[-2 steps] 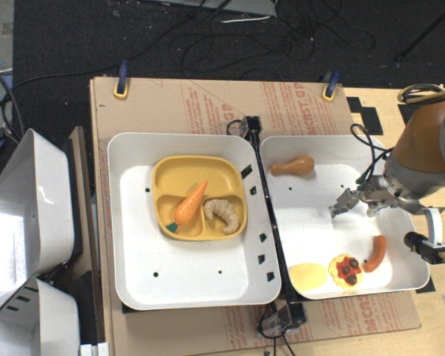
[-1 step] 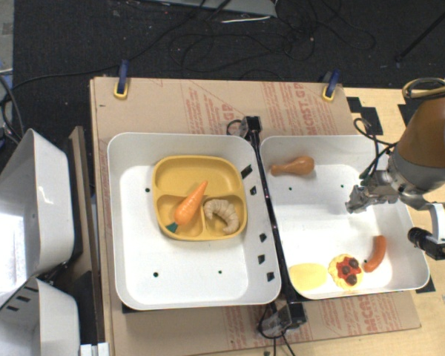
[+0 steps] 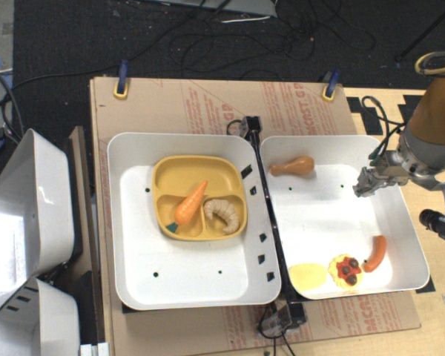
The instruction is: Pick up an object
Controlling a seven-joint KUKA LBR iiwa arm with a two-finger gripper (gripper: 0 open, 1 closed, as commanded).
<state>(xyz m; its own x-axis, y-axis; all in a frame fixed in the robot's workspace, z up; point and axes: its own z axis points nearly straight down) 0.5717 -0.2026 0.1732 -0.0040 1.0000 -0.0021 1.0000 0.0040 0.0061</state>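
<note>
Two white bins (image 3: 133, 199) sit on a cardboard-topped bench (image 3: 208, 102); dark floor (image 3: 59, 28) beyond.

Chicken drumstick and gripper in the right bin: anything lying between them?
Nothing. In the camera view, only bare white bin floor separates the drumstick from the gripper.

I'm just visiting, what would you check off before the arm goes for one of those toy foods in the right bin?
1. Gripper is over the right bin: ok.
2. Gripper carries nothing yet: cannot tell.
3. Drumstick lies apart from other items, open to a grasp: ok.
4. Sausage lies close to the pizza slice, which may crowd a grasp: not ok.
5. Carrot and shrimp sit in the yellow plate in the left bin, out of the way: ok.
</note>
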